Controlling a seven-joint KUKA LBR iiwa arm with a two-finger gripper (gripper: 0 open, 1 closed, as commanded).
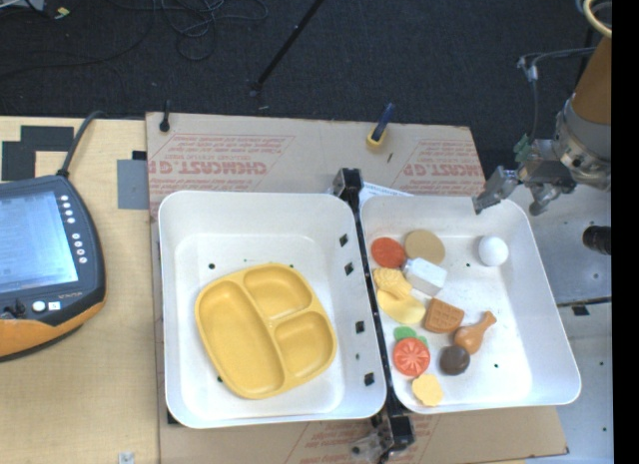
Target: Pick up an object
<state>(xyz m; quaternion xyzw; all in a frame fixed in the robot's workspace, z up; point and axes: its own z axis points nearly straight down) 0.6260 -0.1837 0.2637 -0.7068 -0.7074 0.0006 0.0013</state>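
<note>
The right bin holds several toy foods: a red tomato, a tan round biscuit, a white egg, a white block, yellow pieces, a brown cracker, a drumstick, a tomato slice on green, a dark brown ball and a small yellow piece. My gripper hangs above the bin's far right corner, beyond the egg. It is open, with nothing between its fingers.
The left bin holds a yellow divided plate. A tablet-like pendant lies at the bench's left. A black divider runs between the bins. Cables lie on the dark floor behind.
</note>
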